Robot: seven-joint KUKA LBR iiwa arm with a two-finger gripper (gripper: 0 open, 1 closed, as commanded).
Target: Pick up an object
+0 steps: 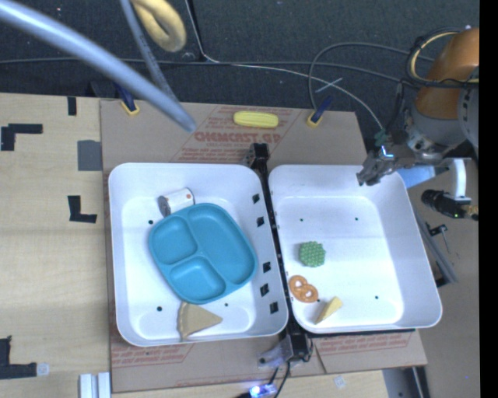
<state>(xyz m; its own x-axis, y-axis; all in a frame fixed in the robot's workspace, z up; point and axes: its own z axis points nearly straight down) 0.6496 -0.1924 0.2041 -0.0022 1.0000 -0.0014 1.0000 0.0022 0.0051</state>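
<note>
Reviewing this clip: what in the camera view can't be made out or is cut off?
- Gripper: small and dark above the right bin's far corner; its opening cannot be judged.
- Arm: cut off by the right edge.
- Small can: partly hidden behind the blue divided plate; label unreadable.
- Tan wedge: its top edge is tucked under the plate.
- Yellow object at top: cut by the frame, unidentifiable.

Bench (pixel 47 256): pale wood, with black tape marks to the left of the jaws.
Cardboard sheet (pixel 226 136): lies flat on the bench, under both bins, red print on it.
Left bin (pixel 124 256): white, well left of the jaws.
Right bin (pixel 412 264): white, touching the left bin, its far right corner just below the jaws.
Banana (pixel 255 120): yellow, on the cardboard, behind the bins, left of the jaws.
</note>
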